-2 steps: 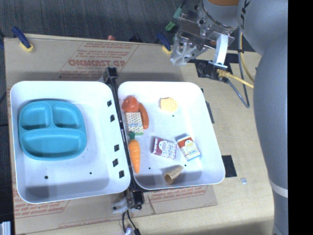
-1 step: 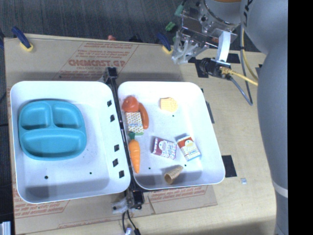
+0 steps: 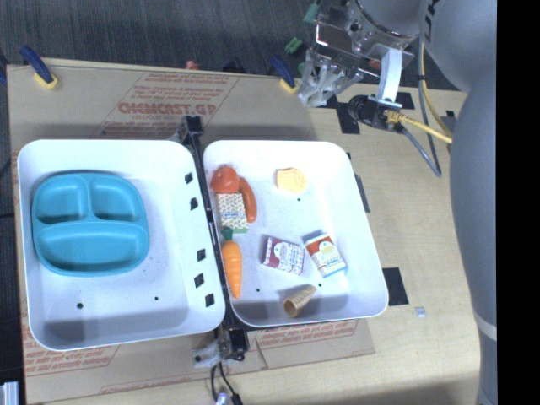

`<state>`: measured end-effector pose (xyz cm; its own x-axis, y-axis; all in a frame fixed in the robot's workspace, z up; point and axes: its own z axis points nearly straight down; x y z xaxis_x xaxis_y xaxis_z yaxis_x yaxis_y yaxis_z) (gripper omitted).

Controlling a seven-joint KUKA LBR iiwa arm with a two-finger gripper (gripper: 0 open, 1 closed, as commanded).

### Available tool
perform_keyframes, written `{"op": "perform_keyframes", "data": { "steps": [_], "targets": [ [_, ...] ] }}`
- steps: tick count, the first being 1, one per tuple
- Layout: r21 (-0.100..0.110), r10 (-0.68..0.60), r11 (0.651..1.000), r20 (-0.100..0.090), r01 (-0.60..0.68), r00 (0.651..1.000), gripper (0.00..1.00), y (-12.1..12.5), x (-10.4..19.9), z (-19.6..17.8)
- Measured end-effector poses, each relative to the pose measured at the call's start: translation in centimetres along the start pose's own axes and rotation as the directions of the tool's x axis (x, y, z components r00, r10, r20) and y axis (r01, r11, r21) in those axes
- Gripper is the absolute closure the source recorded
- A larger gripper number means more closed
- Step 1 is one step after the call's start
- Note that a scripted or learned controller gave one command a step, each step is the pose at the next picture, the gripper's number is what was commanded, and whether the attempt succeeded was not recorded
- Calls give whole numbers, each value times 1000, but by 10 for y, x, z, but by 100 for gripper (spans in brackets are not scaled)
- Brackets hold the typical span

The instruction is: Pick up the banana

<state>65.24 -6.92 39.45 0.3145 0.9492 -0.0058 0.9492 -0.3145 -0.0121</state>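
White plastic makes up both shallow bins on the cardboard-covered worktop (image 3: 405, 251). The left bin (image 3: 110, 323) carries a blue sectioned plate (image 3: 89, 222). The right bin (image 3: 359, 226) holds a scatter of toy food. A red tomato (image 3: 224, 177) lies at its far left, with a sausage (image 3: 248, 199) and a small orange-topped carton (image 3: 233, 213) just beside it. An orange carrot (image 3: 232, 267) lies along the left wall, nearer the front. Two small cartons (image 3: 283, 256) (image 3: 325, 254) sit side by side near the middle right, and an ice-cream cone (image 3: 298, 299) lies on its side at the near edge.

Which of these is the banana I cannot tell. The one yellow thing is a squarish, flat piece (image 3: 290, 180) lying alone toward the far side of the right bin, apart from the other items.

The gripper (image 3: 321, 87) hangs beyond the far edge of the right bin, over the bare worktop, well apart from everything in the bin. It touches none of the toys, and nothing shows between its jaws. How far the jaws stand open cannot be told, since the wrist hardware crowds that spot.
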Motion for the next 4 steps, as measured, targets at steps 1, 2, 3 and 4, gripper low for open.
{"op": "perform_keyframes", "data": {
  "steps": [1, 2, 3, 4],
  "targets": [
    [-2, 476, 880, -7, -476, 880, 100, -76, 40, 156],
    [-10, 18, 1000, -4, -18, 1000, 100, -71, -27, 111],
    [-1, 597, 802, -8, -597, 802, 100, -24, -8, 204],
    [-2, 597, 803, -9, -597, 803, 0, -24, -8, 204]
  ]
}}
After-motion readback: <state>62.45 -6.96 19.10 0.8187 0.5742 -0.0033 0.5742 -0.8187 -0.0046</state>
